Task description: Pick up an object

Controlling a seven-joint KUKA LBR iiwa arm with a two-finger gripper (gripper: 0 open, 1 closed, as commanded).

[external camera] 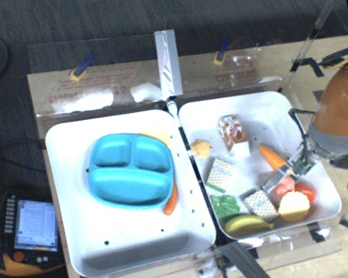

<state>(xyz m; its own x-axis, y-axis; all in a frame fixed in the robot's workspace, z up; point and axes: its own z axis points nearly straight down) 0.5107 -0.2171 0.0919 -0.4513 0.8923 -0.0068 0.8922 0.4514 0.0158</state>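
The right bin [267, 102] holds several toy foods: an orange carrot [271, 155], a brown and white snack pack [232, 134], two green-checked packets [220, 175] [260, 203], a green leafy piece [224, 205], a banana [248, 224], a yellow fruit [294, 206], a red tomato [308, 192] and a small pink piece [286, 185]. My gripper [287, 175] is low in this bin's right half, just below the carrot's tip and right over the pink piece. The grey wrist [334, 140] with its orange band [343, 105] leans in over the bin's right rim.
In the left bin [86, 244] lies a blue divided plate [130, 168], with an orange piece [171, 201] poking out under its right edge and a yellow piece [155, 135] behind it. A small tan item [200, 147] sits by the rim between the bins.
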